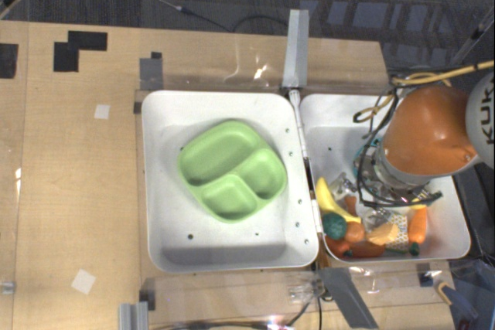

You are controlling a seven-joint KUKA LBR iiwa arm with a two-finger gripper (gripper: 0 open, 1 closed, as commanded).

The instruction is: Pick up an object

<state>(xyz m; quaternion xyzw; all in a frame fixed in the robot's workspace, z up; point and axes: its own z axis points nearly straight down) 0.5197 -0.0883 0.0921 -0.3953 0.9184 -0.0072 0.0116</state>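
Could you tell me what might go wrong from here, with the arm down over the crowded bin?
The toys in the right bin lie packed together: the banana, teal piece and carrot crowd the gripper, so it may nudge or catch a neighbour instead of one object. The wrist hides the contact point, so a miss would be hard to spot. The pile sits near the bin's front wall, which might block the approach.

Toy food (363,232) crowded the right bin's (329,127) near end; its far end lay open beside the arm (425,131).
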